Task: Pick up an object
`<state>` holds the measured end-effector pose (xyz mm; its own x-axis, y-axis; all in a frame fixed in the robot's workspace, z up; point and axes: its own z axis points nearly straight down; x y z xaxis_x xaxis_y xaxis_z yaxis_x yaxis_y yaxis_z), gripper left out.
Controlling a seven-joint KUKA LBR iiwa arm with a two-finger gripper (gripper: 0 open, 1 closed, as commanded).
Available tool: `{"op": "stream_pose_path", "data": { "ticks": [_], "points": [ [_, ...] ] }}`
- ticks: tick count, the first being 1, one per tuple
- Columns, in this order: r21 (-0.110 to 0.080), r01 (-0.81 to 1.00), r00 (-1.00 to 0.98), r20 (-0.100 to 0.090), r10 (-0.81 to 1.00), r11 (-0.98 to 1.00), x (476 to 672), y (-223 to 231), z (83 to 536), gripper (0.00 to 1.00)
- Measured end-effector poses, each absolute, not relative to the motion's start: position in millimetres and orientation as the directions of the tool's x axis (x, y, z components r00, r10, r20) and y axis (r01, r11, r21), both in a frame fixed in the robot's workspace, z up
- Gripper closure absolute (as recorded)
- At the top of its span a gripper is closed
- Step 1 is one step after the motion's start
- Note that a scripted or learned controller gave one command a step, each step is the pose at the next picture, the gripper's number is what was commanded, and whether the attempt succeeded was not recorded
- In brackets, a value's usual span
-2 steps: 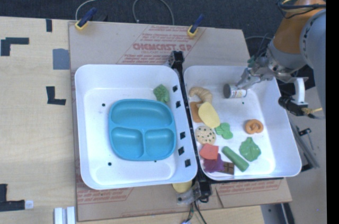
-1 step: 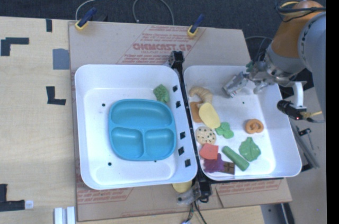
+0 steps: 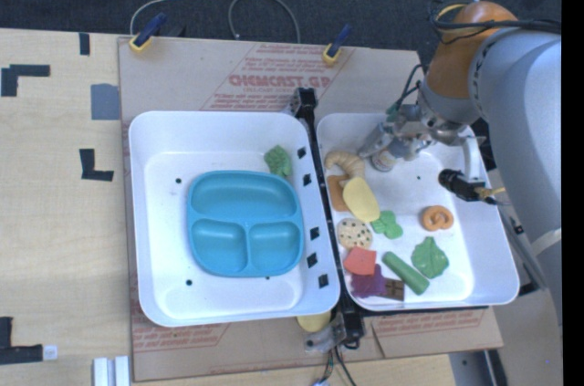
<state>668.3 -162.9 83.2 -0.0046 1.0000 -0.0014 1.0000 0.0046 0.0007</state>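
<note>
The gripper (image 3: 383,158) is seen low over the right bin (image 3: 497,279), near its back wall; whether it is open or closed cannot be told. Just beside it a tan croissant (image 3: 345,161) is lying, likely light, stiff plastic, best taken across its narrow middle. The arm (image 3: 511,92) is bent in from the right.

Both bins white: left bin (image 3: 146,193), right bin (image 3: 484,275). Divided tray (image 3: 245,223) light blue. Small leafy piece (image 3: 279,161) at tray's 1 o'clock green. In right bin: oblong piece (image 3: 360,198) yellow; cookie (image 3: 354,234) tan, dark-speckled; block (image 3: 360,261) red; piece below it (image 3: 369,285) purple; stick (image 3: 404,272) green; lettuce-like piece (image 3: 430,257) green; ring (image 3: 437,217) orange. Arm (image 3: 520,92) grey, band (image 3: 461,56) orange. Surface (image 3: 55,220) pale wood with black marks.
</note>
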Motion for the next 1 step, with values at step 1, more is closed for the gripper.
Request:
{"op": "stream_pose_path", "data": {
  "ticks": [1],
  "points": [
    [0.004,1.0,-0.003,-0.003,1.0,0.003,668.7,-164.9,96.9,1.0]
  ]
}}
